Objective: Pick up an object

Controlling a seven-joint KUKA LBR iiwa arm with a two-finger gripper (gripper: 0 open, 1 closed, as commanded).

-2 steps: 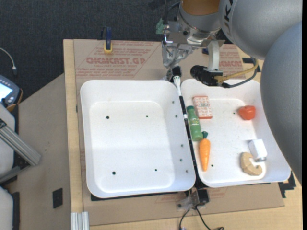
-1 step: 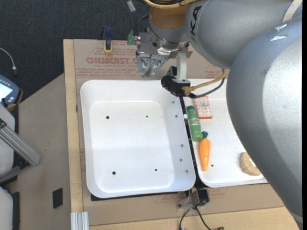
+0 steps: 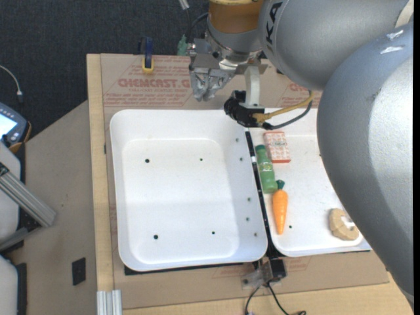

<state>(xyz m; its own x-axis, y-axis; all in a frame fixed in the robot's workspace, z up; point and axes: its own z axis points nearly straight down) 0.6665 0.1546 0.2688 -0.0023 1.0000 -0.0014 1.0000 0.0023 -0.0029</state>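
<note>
Hovering above the bins' far edge, the claw (image 3: 209, 87) carries nothing visible; I cannot tell its opening. Carrot (image 3: 280, 207) and green bottle (image 3: 266, 168) lie nearer the camera, unpicked.

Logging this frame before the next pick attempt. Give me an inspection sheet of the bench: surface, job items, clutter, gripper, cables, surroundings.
Surface: brown board printed with red lettering, bearing the left bin and the right bin side by side.
Job's things: all in the right bin; green tube along its left wall, orange carrot just below it, red-and-white packet at the top, tan round piece near the lower right.
Clutter: blue-and-yellow clamp on the board's far edge.
Grippers: gripper above the board beyond the left bin, apart from all items; finger state unclear.
Cables: yellow and black cables looping below the wrist.
Surroundings: dark carpet; handheld screen at left.
</note>
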